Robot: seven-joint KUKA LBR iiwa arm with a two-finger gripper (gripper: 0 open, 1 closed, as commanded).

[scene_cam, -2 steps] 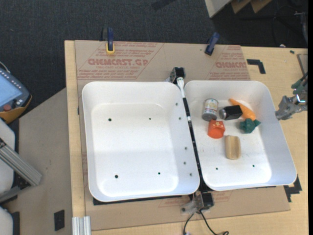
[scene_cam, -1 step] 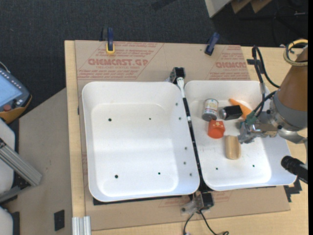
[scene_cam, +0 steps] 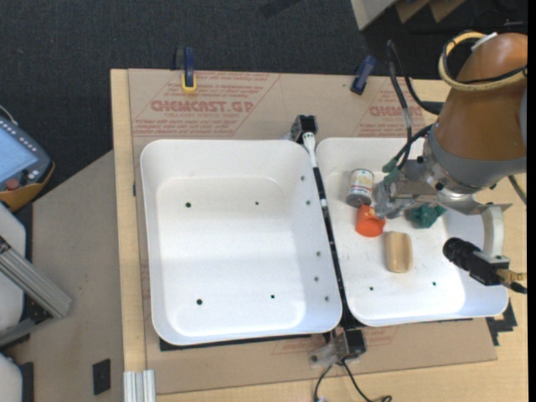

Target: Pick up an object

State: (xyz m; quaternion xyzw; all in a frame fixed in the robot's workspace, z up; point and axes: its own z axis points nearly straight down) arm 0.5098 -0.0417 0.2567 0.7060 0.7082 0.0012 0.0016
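The right bin holds four small things. A silver can with a yellow label lies near the bin's left wall. An orange piece sits just below it, and a tan rounded block lies further toward the front. A green object is partly hidden under the arm. My gripper hangs low over the bin, between the can and the green object, right above the orange piece's upper right edge. Nothing is seen held in it.
The left bin stands beside the right one, with a black divider strip between them. Both rest on a brown board with blue clamps at the back. The arm's bulk covers the right bin's far right corner.
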